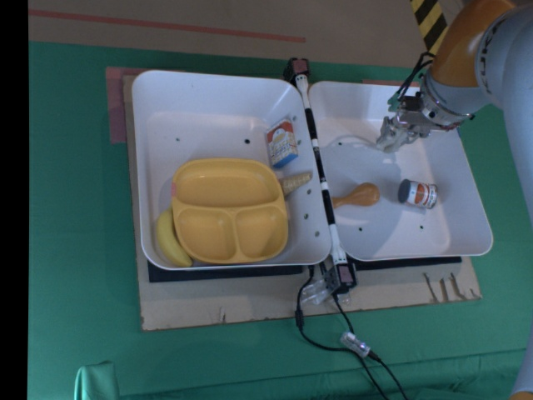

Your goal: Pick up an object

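Green bench cover [75, 223], brown floor [208, 7]

Both bins [466, 223] looked like smooth, slightly glossy white plastic. The yellow tray [229, 211] was smooth plastic with a soft sheen. The bench cover [75, 223] looked like matt green cloth, and the sheet [250, 302] under the bins was matt brown cardboard with ragged edges. The small can [417, 193] had a paper-like label.

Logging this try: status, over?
Hand above right bin, nothing in it. Wooden pear and small can lie below. Nothing in the way.
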Robot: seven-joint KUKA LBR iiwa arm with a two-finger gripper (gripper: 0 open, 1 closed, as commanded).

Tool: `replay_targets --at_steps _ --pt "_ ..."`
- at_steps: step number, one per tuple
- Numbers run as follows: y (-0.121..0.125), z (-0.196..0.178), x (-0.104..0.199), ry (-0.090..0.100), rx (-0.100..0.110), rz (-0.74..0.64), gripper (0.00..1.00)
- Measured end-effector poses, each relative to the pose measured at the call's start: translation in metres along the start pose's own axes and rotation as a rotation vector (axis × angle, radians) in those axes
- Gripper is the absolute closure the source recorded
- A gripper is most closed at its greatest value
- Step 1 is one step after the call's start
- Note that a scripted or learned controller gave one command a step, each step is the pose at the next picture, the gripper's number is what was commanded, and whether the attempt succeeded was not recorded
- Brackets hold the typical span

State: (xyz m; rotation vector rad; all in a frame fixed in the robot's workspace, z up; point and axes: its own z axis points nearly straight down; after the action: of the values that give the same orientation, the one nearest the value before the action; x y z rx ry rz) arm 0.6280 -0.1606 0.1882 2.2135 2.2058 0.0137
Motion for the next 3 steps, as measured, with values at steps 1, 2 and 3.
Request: replay_targets --at_steps 1,2,3 --pt "-0.001 0.001 0.0 0.0 0.002 0.0 0.0" --pt "-0.05 -0.001 0.016 -0.005 -0.001 0.004 0.0" --pt "-0.047 -0.017 0.011 -0.012 -0.017 0.012 1.0"
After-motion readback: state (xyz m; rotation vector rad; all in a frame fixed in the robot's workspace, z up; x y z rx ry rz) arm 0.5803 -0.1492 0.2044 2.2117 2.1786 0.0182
